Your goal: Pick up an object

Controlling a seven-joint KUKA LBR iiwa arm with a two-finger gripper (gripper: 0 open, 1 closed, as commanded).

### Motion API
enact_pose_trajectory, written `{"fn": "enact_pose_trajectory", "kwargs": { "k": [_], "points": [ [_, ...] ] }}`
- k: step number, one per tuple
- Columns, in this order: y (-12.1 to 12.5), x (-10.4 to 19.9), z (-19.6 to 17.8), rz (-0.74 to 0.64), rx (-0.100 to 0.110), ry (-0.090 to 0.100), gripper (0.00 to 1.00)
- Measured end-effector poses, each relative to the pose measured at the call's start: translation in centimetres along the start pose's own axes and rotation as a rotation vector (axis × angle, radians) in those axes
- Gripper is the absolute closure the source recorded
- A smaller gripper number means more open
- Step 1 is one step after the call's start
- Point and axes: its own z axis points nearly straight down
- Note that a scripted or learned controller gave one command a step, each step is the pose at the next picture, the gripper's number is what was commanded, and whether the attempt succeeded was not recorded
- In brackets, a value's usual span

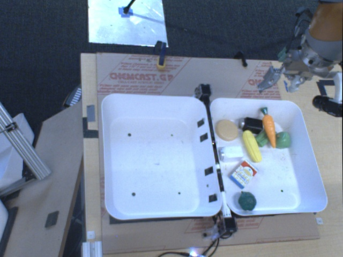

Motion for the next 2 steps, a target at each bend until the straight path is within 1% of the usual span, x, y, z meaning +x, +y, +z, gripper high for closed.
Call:
{"fn": "enact_pose_trajectory", "kwargs": {
  "k": [1,2],
  "points": [
    [-3.4,11.2,9.9,-0.010,0.011,0.005,0.00],
    [-6.1,21.4,9.7,-0.010,0.004,0.004,0.00]
  ]
}}
